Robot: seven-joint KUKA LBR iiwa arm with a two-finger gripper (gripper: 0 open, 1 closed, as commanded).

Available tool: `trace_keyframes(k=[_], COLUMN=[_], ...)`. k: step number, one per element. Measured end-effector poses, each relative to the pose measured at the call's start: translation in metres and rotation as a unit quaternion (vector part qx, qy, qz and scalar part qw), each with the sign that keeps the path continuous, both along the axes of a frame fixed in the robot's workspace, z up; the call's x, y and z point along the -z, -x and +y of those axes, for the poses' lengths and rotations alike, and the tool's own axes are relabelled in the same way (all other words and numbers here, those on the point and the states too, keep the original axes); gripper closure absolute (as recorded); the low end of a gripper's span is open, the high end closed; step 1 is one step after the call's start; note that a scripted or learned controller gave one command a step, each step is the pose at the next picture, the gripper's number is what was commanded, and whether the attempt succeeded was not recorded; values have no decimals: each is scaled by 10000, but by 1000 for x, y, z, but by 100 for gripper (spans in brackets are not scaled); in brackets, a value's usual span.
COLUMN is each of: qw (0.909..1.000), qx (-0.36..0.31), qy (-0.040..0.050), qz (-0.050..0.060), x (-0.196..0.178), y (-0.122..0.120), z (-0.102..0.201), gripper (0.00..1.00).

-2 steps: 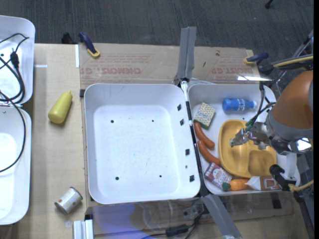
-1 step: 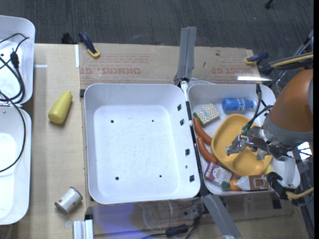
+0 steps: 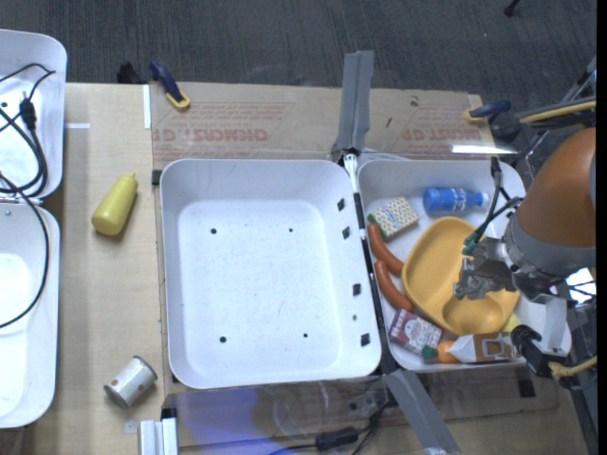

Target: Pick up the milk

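**Approach phase: hand hovering over the right bin**

The hand [image 3: 471,282] is hanging above the yellow bowl [image 3: 438,271] in the right bin [image 3: 455,166]; whether it is wide or narrow cannot be told. The milk [image 3: 483,348], a small carton, is lying near the bin's front wall, just beside the bowl and a red packet [image 3: 413,330]. Judged next: shifting toward the front wall and descending onto the carton, clearing the bowl's rim

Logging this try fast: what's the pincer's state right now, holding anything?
Pincer: cannot be told whether open or closed; it sits over the yellow bowl in the right bin, with nothing seen in its grip.
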State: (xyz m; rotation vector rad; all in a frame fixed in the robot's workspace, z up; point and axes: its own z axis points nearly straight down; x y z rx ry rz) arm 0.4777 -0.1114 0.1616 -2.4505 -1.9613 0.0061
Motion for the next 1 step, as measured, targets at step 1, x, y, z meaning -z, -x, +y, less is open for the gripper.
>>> trace_keyframes(k=[1], qw=[9951], qx=[985], qy=[8], qz=[-7], x=[-29], y=[-16], z=[28], gripper=[100])
